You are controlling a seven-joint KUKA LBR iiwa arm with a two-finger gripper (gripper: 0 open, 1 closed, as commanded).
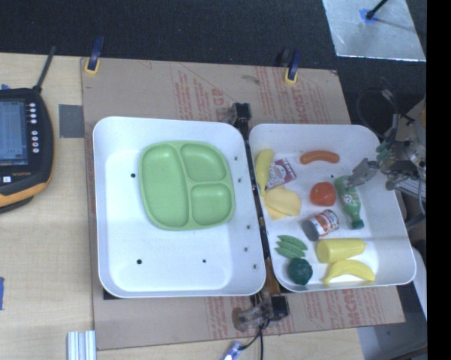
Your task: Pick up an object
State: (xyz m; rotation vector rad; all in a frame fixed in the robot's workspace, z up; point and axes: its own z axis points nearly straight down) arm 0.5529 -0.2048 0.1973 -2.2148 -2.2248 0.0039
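The right bin (390, 235) holds several toy foods. Among them are an orange sausage (320, 157), a red tomato (323, 193), a green bottle (351, 204), a small can (324, 223) and a snack packet (283, 172). There are also a yellow banana (263, 169), a yellow wedge (282, 202), a yellow block (340, 249), a second banana (350, 273), a green pea pod (291, 244) and a dark green ball (299, 270). My gripper (362, 172) reaches in from the right edge, low over the bin, just above the top of the green bottle and to the right of the tomato.
The left bin (120, 268) holds a green divided plate (186, 184). A teach pendant (11, 145) lies on the bench at far left. Clamps (289, 66) pin the cardboard sheet at the back. Cables and arm parts crowd the right bin's right rim.
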